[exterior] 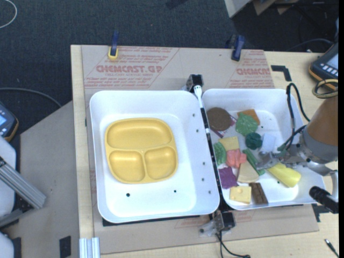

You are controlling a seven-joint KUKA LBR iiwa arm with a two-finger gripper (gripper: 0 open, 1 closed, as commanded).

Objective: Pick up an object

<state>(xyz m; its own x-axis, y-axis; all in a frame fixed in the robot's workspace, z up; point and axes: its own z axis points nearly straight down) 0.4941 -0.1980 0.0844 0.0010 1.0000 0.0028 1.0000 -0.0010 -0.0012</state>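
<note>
Arm comes in from right w/ hand (267, 158) low in the right bin (279, 98), amid the toy pile; can't tell if it's apart or together. Yellow piece (285, 175) lies just beside it on the near-right, green pieces (248, 125) on the far side. Left bin (102, 104) holds a yellow divided tray (141, 148). Both sit on the worktop (80, 79).

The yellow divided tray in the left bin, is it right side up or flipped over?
Right side up. The yellow divided tray shows its three hollow compartments facing upward, one wide above two smaller, resting flat in the left bin.
</note>
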